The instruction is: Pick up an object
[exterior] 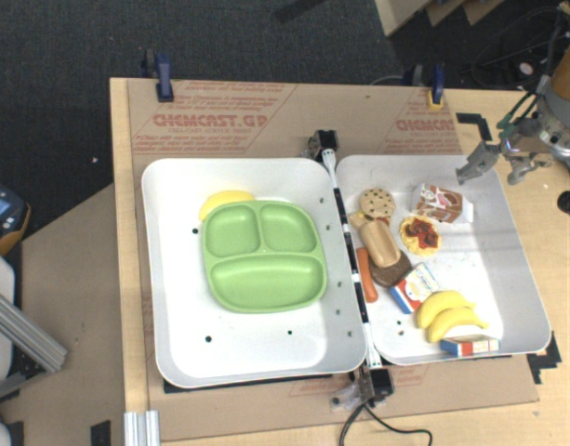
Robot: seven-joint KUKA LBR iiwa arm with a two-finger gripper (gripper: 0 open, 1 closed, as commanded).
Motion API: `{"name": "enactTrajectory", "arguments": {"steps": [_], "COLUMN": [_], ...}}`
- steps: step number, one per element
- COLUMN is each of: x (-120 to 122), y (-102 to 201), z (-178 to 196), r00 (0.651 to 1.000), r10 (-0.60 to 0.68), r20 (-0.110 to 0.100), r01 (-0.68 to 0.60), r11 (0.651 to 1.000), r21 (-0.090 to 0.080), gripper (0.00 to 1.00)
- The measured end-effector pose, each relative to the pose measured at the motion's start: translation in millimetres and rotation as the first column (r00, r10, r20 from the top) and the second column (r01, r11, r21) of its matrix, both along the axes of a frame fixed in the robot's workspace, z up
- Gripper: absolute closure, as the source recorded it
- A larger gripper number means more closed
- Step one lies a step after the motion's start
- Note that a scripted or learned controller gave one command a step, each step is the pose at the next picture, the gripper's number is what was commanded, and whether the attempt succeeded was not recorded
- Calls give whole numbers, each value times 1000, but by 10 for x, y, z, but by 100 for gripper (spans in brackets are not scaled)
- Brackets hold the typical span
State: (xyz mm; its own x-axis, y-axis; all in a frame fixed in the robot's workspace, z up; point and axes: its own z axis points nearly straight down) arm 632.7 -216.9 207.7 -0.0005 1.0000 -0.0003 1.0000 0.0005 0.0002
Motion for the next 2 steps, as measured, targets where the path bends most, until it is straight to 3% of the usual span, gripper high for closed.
{"name": "enactTrajectory", "arguments": {"steps": [1, 2], "x": [305, 365], "y": [155, 88], "z": [-1013, -1022], "r00": [1000, 1000], "r10": [1, 3], "r20": [0, 12], "r01": [-1, -3], "r11": [1000, 1000], "r21": [3, -2], "gripper": [0, 0]}}
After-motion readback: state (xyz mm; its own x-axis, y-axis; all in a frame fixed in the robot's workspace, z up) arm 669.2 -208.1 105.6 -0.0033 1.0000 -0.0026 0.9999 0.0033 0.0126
